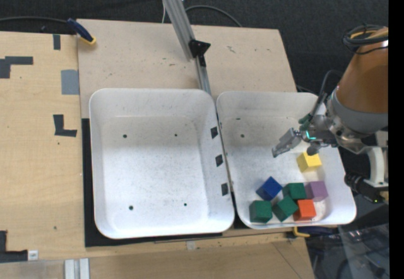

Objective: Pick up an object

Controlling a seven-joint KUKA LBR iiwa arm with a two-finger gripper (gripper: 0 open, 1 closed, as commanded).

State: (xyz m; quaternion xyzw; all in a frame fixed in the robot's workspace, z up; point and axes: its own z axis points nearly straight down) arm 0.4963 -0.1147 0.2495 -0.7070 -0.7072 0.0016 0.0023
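The gripper (287, 143) hangs over the right bin (252, 113), reaching in from the right at the end of the grey arm (363, 98) with its orange band; whether it is spread or pressed together I cannot tell, and nothing shows between its tips. Just to its right and a little lower sits a yellow block (310, 161), close to the wrist. Further toward the near edge of the same bin lies a cluster of blocks: a blue block (269, 188) at the left of the group, a purple block (317, 190) at the right, a dark green block (295, 191) between them, and in front a row of a green block (260, 211), another green block (284, 208) and an orange block (306, 209), all packed close together. The left bin (151, 164) stands beside the right one, their rims touching. Both rest on a wooden bench (126, 57), and a slanted metal rail (173, 3) runs down toward the seam between the bins.
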